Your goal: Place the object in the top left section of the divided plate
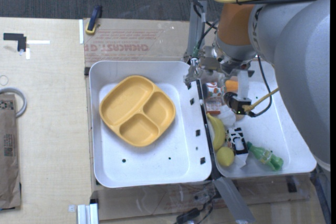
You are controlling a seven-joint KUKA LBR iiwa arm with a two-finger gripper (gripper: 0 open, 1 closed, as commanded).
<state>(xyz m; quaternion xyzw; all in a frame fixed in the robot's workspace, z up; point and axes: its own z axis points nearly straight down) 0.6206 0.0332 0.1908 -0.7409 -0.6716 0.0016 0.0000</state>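
The green bottle [266, 157], lemon [225, 156] and banana [216, 131] lay at the right bin's [283, 128] near end. The plate [137, 109] sat in the left bin [142, 165]. The gripper [212, 78] hung over the right bin's far end, grip state indeterminate.

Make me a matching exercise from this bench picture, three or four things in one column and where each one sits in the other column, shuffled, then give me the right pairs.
Things:
1. divided plate
2. banana
3. green bottle
4. gripper

Places:
A. near corner of the right bin, by its outer edge
B. over the far end of the right bin, close to the wall between the bins
C. middle of the left bin
D. right bin, along the wall shared with the left bin, just above a lemon

Pairs: 1-C, 2-D, 3-A, 4-B
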